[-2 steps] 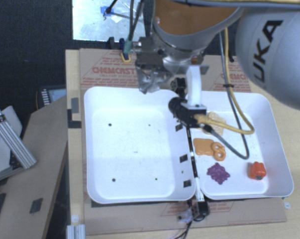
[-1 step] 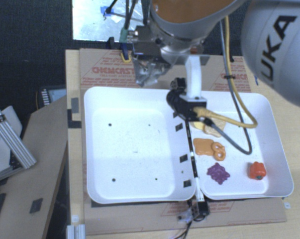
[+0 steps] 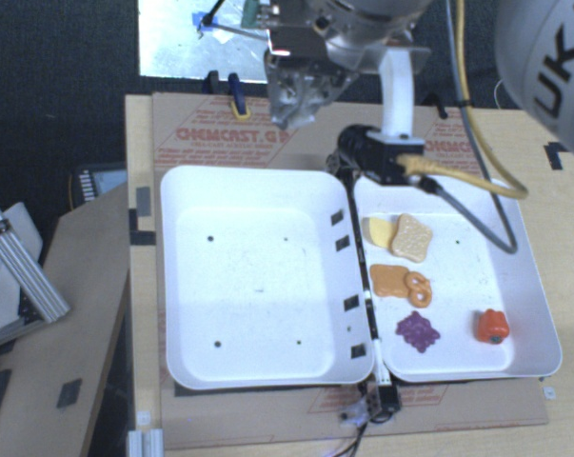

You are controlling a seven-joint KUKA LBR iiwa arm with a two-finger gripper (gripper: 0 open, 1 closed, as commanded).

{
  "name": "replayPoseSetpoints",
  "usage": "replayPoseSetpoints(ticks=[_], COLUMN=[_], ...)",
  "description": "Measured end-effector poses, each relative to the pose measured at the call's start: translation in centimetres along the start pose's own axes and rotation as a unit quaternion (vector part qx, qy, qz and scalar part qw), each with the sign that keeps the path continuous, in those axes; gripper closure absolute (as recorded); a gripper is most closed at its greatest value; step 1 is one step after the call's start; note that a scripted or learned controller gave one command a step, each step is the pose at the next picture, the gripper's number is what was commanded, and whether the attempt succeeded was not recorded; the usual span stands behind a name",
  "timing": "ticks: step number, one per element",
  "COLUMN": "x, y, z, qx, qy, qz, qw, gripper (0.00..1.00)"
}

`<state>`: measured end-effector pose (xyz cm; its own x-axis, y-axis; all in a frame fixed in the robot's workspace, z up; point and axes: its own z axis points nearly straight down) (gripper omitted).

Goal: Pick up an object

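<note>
White right bin (image 3: 524,284) holds my targets: bread slice (image 3: 412,237), pretzel (image 3: 418,288), purple grapes (image 3: 418,331), red pepper (image 3: 492,326). Gripper (image 3: 294,98) hangs above the bins' far edge, nothing in it; grip state — can't tell.

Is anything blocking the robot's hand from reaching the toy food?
Nothing visible does. The gripper hangs above the bench beyond the bins. The bread, pretzel, grapes and red pepper lie uncovered in the right bin.

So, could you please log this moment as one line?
gripper: above bench, behind bins | right bin: toast, pretzel, grapes, pepper
</note>
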<state>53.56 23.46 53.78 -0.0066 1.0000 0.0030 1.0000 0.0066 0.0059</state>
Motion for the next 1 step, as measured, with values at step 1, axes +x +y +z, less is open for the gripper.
replayPoseSetpoints(ticks=[1], x=[0.03], y=[-0.01], z=[-0.88], qx=[0.001], qy=[0.000], qz=[-0.001], qw=[1.0000], gripper=[1.00])
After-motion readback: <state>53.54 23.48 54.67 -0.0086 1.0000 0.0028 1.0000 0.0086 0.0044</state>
